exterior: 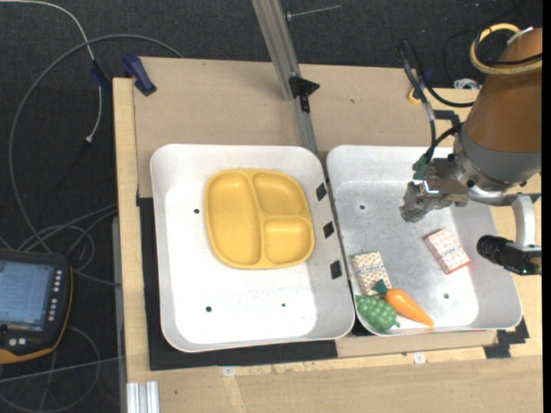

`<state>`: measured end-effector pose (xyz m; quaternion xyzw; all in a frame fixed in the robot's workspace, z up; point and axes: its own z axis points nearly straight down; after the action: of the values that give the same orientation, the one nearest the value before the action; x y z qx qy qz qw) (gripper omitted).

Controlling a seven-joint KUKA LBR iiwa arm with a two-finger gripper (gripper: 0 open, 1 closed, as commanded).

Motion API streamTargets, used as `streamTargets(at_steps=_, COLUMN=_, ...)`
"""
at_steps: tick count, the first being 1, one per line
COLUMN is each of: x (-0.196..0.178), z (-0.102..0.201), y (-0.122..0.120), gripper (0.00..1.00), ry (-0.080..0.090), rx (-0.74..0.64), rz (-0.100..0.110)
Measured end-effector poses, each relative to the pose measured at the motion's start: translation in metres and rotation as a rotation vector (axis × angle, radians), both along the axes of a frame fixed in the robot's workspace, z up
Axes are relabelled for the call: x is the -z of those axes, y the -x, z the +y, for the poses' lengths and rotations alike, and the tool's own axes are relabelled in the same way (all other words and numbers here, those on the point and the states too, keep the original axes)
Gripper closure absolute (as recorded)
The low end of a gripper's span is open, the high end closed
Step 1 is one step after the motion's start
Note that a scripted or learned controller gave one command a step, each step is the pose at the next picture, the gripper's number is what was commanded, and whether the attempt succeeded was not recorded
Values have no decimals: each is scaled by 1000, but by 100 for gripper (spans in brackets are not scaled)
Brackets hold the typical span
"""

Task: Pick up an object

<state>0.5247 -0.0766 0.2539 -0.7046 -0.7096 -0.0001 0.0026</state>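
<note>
Gripper (421, 203) over right bin (344, 179), far half; fingers' state: cannot tell. Small pink box (447, 250) lies on bin floor just near-right of gripper, apart from it. Carrot (406, 305), green grapes (378, 312), patterned packet (371, 271) at near-left corner. Yellow divided plate (258, 217) in left bin (172, 231)

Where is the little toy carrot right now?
The toy carrot lies near the front edge of the right bin, right beside a green bumpy toy and just below a small patterned packet.
</note>
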Motion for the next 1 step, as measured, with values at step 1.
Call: streamTargets(at_steps=1, x=-3, z=60, y=-15, gripper=100, ry=1, rx=-1, rz=-5)
